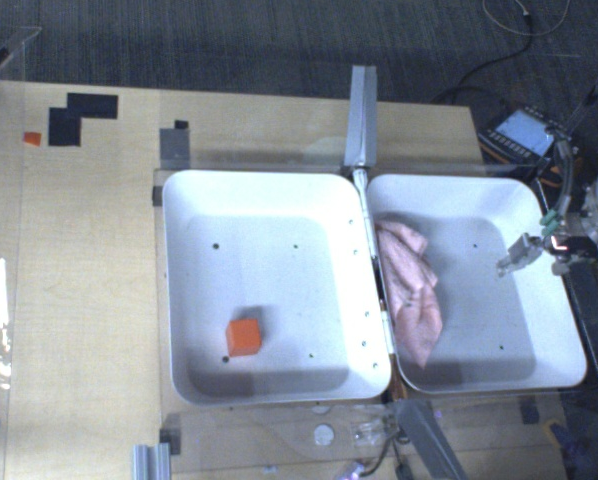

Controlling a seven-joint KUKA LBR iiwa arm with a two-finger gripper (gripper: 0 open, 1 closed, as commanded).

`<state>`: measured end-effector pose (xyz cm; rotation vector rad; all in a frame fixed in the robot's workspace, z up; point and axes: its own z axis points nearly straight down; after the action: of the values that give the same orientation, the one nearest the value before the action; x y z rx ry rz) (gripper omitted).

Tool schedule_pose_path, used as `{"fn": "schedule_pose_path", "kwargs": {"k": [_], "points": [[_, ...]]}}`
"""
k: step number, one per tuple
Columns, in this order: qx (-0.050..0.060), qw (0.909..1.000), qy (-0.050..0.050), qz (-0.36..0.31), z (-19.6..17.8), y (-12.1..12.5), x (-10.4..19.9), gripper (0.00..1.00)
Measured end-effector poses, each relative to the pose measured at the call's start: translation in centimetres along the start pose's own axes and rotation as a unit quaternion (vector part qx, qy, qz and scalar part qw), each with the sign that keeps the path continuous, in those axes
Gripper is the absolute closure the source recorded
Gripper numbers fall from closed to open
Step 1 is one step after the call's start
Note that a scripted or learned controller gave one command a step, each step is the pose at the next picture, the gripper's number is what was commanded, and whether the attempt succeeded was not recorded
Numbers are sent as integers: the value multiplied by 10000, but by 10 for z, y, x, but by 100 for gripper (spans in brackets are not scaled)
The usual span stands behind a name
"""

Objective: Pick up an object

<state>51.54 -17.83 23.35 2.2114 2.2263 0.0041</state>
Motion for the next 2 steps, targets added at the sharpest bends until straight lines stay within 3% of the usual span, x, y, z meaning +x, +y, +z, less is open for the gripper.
{"fn": "schedule_pose_path", "kwargs": {"k": [1,2], "points": [[-33,9998,-6,-185,145,89,37,0],[-22,9992,-3,389,143,142,52,0]]}}
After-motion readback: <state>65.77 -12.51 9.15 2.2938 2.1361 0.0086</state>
